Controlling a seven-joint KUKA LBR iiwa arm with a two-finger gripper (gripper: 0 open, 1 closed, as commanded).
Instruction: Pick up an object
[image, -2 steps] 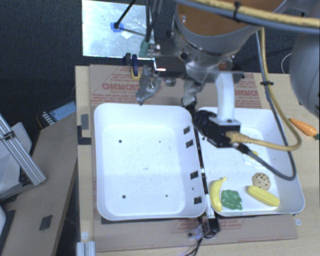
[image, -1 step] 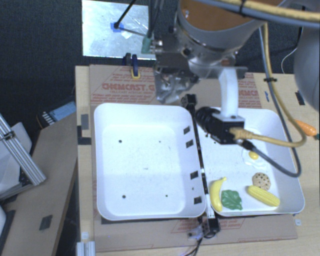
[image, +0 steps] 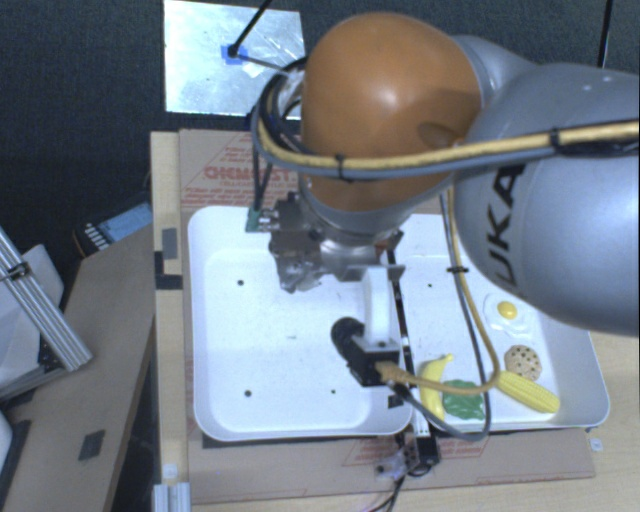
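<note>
Camera view from above shows two white bins side by side, the left bin (image: 250, 350) and the right bin (image: 592, 402), and one grey arm (image: 560, 220) with its orange band (image: 390, 100) very close to the lens. All loose things lie in the right bin, in its near part, and there are five of them: one fried egg (image: 508, 312), one cookie (image: 522, 360), one corn cob (image: 528, 392), one banana (image: 432, 385) and one green piece (image: 462, 398). The gripper (image: 293, 265) hangs over the far part of the left bin, well apart from these five things, and nothing is seen in it; whether it is open or closed cannot be told, because the wrist covers it from above. The big body of the arm hides the far side of the right bin and part of the wall between the bins. Under both bins lies one brown cardboard sheet (image: 215, 175) with red print. Behind it, on the dark background, there is one shiny silver sheet (image: 205, 60), and at the left edge one aluminium profile (image: 40, 310) stands at a slant. The egg is white with a yellow middle; the cookie is round, brown and dotted. The corn cob is yellow and lies slanted just below the cookie. The banana is yellow and curved, beside the wall between the bins, and the flat green piece seems to touch it.
</note>
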